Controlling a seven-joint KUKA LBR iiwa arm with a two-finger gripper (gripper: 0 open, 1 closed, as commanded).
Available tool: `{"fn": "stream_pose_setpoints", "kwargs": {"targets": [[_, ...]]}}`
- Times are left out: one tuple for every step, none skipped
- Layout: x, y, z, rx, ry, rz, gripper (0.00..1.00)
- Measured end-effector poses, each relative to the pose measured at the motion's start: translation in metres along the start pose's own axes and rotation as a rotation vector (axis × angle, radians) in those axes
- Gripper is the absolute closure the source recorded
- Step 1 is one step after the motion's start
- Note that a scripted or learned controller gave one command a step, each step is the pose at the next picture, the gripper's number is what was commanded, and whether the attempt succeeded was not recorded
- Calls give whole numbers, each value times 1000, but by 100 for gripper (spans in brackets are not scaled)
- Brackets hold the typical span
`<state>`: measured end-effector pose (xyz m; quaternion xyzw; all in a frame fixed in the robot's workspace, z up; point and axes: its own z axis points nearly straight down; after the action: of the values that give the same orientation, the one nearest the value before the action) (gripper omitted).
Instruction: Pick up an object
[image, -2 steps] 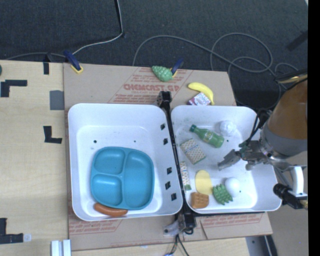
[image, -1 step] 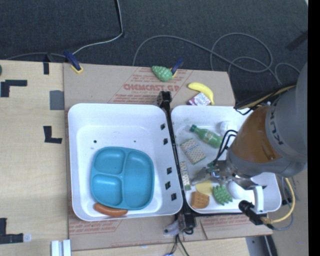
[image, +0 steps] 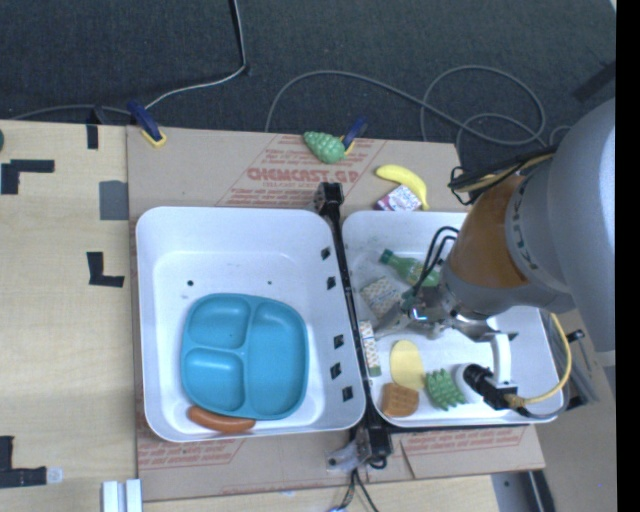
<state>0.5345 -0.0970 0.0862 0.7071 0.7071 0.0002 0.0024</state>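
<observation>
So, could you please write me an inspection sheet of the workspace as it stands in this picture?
Surface: cardboard sheet on a wooden bench, bearing two white bins, left bin and right bin.
Job's things: in the right bin, a yellow piece, a brown piece, a green spiky toy, a green bottle and a grey patterned item.
Clutter: blue divided plate and toy sausage in the left bin; banana and green toy on the cardboard behind the bins.
Grippers: gripper low over the right bin; grasp cannot be judged.
Cables: white cable and grey cable on the dark floor.
Surroundings: black tape marks on the bench.
</observation>
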Motion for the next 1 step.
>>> {"fn": "stream_pose_setpoints", "kwargs": {"targets": [[-1,47,-1,1,2,-2,0]]}}
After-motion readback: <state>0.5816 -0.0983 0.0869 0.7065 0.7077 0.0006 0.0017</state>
